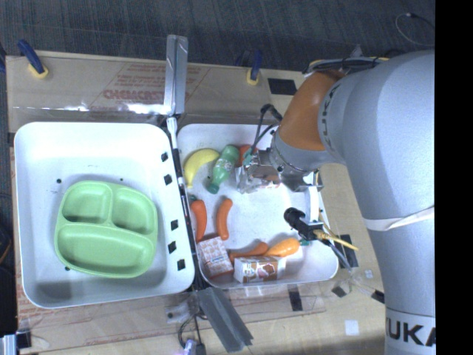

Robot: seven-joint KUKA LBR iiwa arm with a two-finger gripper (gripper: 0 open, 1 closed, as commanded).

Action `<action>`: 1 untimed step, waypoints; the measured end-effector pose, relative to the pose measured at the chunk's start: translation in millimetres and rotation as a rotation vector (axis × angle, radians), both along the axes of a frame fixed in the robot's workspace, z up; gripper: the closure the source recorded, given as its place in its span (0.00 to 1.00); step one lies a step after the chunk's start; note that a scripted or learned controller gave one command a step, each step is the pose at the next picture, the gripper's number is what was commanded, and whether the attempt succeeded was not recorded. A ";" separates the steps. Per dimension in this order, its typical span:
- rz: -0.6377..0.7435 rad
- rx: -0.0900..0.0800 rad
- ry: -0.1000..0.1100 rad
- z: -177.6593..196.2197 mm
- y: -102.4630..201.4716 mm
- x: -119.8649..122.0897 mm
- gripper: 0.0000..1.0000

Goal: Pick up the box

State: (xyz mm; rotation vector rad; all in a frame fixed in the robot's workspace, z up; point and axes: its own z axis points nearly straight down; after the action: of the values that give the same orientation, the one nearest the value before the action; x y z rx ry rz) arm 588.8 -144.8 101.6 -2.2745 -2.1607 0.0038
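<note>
A small box (214, 255) with a red and white print lies at the front left of the right bin (325, 268). Beside it, against the front wall, lies a brown and white carton (259, 271). My gripper (256, 176) hangs low over the back half of this bin, just right of a green bottle (222, 166). It is well behind both boxes and touches neither. The grey arm with its orange band reaches in from the right.
A yellow banana (198, 164) lies at the right bin's back left. Two orange carrots (198, 219) (223, 217) lie in the middle, and more orange pieces (284, 248) sit by the carton. A green divided plate (107, 228) rests in the left bin (29, 154).
</note>
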 end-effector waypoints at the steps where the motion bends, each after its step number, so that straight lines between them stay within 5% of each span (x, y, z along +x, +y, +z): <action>1: -0.338 -0.002 -0.002 -10.2 36.0 10.0 1.00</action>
State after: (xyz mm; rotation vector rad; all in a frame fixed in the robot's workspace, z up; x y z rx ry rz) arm 598.8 -108.9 91.4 -2.6072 -1.7489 0.0019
